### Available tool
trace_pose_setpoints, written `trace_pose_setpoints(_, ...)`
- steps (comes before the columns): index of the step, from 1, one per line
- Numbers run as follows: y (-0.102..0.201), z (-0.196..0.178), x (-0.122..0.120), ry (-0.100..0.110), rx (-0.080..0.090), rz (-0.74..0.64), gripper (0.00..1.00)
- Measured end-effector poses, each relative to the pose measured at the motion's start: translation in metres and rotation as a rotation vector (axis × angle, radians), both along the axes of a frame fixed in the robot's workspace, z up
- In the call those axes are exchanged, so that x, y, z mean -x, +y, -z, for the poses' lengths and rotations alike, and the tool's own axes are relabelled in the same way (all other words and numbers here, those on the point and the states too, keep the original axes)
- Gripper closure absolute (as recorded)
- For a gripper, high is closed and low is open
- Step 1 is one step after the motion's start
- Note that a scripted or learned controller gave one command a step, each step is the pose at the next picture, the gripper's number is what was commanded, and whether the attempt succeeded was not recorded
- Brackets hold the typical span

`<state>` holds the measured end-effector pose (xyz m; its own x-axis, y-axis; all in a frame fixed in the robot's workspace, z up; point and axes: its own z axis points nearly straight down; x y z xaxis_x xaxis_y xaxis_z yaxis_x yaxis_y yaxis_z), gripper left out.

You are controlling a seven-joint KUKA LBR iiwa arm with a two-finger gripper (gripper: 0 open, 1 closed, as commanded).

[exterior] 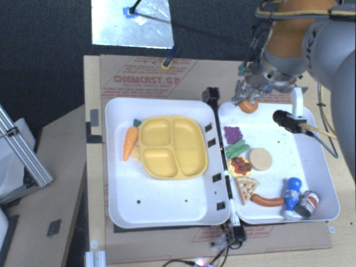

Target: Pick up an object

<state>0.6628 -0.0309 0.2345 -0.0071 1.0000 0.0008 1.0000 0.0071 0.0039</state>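
A small orange object (248, 107) sits at the upper edge of the right bin (318, 166), in the upper right of the frame, directly beneath the gripper (248, 95). The gripper meets its top, but whether the fingers are apart or clamped on it cannot be told. The grey arm (328, 43), with its orange band (300, 15), comes in from the upper right corner.

Lower in the same bin lie purple grapes (233, 133), a green vegetable (237, 148), a round cracker (260, 159), a red piece (240, 165), a pizza slice (246, 187), a sausage (267, 201), a blue bottle (292, 193) and a small can (307, 202), the last 2 touching at the lower right.

The left bin (119, 199) holds a yellow tray (171, 147) with 3 compartments, and a carrot (129, 142) just left of it.
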Motion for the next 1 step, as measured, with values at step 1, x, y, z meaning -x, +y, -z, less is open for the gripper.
trace_pose_setpoints(1,0.0008,0.0193,0.0095,0.003,0.001,0.006,1.00)
